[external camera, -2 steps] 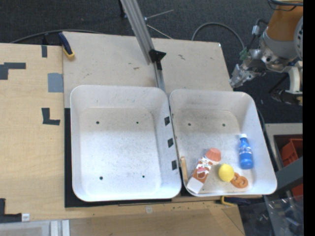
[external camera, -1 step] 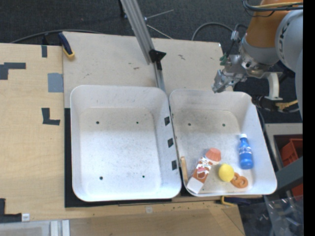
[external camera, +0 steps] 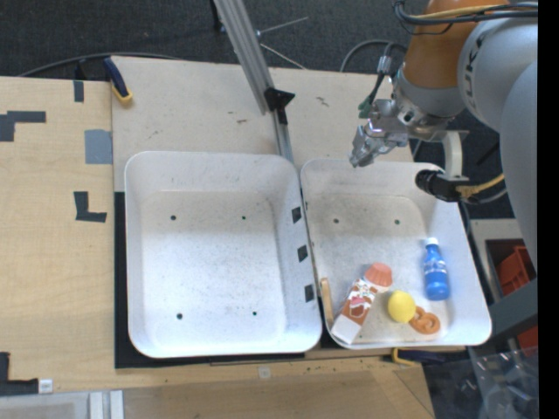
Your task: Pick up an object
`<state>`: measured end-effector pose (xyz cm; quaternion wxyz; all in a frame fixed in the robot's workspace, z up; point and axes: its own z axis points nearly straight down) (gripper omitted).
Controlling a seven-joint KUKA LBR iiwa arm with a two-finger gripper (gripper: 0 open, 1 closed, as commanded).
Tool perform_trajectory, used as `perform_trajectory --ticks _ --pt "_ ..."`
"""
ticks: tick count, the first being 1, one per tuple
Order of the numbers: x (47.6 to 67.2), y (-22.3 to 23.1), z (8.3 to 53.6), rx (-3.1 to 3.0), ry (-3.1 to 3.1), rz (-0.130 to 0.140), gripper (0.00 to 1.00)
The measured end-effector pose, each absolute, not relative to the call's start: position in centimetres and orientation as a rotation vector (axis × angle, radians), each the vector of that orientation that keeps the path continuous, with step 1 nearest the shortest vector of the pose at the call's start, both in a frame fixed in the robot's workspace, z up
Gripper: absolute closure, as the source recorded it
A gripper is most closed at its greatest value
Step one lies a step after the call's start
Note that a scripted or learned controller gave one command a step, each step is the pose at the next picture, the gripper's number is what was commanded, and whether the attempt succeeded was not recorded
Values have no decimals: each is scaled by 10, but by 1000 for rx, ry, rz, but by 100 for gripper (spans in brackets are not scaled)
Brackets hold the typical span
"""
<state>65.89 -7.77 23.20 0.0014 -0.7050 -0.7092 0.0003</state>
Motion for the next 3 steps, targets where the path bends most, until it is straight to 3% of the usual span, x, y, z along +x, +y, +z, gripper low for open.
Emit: perform_trajectory --ticks 2,3 --pt "635 25 227 -2212 -2226 3 100" --pt "611 72 228 -2212 -2226 3 100"
